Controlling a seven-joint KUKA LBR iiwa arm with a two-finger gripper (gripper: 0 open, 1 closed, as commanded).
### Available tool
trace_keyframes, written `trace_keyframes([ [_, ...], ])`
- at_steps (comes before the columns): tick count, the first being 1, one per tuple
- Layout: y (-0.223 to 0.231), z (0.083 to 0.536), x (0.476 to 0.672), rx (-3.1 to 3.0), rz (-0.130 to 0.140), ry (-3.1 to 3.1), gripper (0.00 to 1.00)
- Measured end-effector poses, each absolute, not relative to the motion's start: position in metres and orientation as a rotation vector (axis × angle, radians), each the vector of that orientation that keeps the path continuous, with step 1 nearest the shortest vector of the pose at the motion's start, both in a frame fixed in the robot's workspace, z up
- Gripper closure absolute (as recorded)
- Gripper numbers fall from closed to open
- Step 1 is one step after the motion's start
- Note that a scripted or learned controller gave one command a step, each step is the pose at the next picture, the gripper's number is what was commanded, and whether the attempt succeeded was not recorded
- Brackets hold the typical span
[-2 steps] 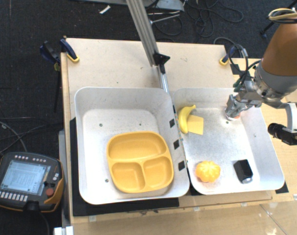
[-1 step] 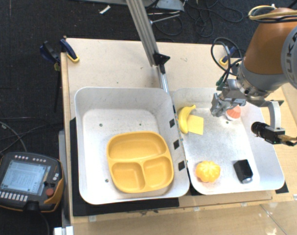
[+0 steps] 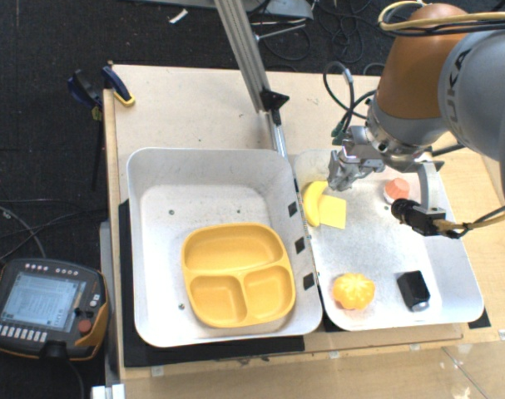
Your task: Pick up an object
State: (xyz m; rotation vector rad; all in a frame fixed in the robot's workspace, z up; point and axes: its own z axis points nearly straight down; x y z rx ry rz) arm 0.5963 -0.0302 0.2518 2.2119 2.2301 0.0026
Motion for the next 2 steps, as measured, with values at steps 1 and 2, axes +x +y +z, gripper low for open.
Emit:
trace_keyframes([
  [1,0.024,0.256,0.599,2.212,0.003,2.231,1.00],
  [2,0.079,0.237,0.607,2.213,0.000,2.232,1.00],
])
